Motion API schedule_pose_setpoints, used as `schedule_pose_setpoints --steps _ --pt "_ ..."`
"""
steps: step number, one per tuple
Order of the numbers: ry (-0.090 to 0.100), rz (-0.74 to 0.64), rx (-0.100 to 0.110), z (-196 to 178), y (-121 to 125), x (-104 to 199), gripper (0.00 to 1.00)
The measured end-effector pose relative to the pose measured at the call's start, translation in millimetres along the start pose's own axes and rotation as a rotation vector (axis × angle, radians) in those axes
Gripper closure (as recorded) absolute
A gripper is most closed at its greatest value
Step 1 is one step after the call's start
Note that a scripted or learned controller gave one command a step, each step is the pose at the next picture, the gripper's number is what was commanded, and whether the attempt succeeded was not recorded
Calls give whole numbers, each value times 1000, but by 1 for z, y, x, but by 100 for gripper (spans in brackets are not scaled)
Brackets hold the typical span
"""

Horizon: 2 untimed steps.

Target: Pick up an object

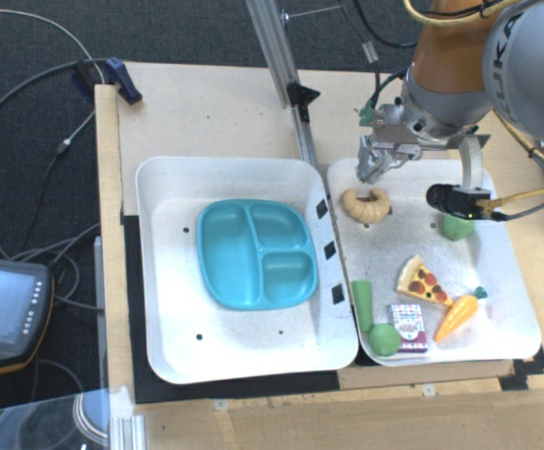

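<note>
A: Gripper (373,169) status?
B: From my feed it hangs just above the tan croissant (366,204) at the right bin's (521,293) far end. Can't tell its spread, nor whether it's touching.

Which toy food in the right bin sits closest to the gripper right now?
The tan croissant-like pastry at the bin's top left, directly under the gripper. The pizza slice, carrot and green pieces lie farther toward the front.
</note>
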<state>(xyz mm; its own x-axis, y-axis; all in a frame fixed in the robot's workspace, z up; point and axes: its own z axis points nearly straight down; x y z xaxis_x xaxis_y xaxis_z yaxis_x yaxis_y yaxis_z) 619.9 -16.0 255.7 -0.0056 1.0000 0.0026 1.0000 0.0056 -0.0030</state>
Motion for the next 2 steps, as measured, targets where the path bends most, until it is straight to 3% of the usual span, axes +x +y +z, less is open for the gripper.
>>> schedule_pose_setpoints --steps 1,2 --pt "-1 1 2 4 -29 40 100" --pt "0 -1 2 15 -49 99 100"
